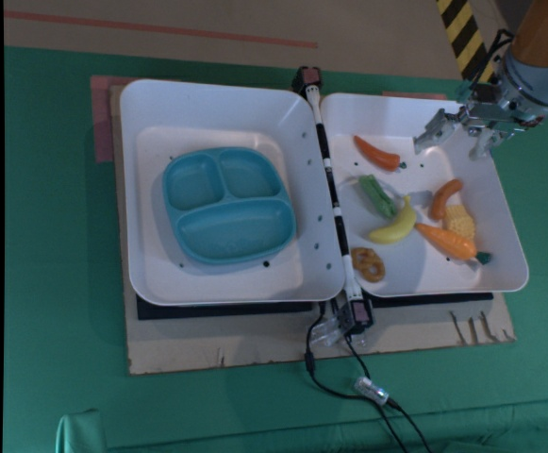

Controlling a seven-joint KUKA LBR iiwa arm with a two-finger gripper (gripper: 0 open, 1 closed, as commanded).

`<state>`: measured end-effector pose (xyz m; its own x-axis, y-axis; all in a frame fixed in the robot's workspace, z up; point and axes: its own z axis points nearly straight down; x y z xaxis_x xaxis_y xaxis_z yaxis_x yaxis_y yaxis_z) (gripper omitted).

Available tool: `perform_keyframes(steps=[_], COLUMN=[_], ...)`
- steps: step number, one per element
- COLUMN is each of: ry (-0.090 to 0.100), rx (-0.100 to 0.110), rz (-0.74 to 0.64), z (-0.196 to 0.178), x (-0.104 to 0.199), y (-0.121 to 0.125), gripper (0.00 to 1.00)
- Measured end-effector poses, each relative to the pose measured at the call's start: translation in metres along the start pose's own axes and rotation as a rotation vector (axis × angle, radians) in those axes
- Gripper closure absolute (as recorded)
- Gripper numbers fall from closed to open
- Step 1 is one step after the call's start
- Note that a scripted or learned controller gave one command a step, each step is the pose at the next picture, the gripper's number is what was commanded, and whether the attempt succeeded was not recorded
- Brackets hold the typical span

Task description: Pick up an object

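White plastic bins lie below me, and my claw [459,130] hangs spread open over the far right corner of the right bin [505,253], holding nothing.

My two fingers stand well apart above bare bin floor. The toy food lies scattered in this same bin: an orange chili pepper [377,153] near the far middle, a green pea pod [377,196] beside a yellow banana [394,226], a small sausage [445,198] just above a corn cob [459,221], a carrot [450,242] toward the near right, and a pretzel [369,264] by the near left wall. The left bin [141,272] carries a blue divided plate [228,206].
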<state>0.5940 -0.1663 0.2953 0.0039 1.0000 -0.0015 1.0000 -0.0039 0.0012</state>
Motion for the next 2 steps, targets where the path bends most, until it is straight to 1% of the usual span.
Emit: perform_keyframes(steps=[1,2], ry=[-0.001,-0.002], rx=[-0.003,-0.004], rz=[-0.001,-0.001], z=[0.066,0.105], x=[0.032,0.059], y=[0.064,0.067], gripper=[0.00,0.00])
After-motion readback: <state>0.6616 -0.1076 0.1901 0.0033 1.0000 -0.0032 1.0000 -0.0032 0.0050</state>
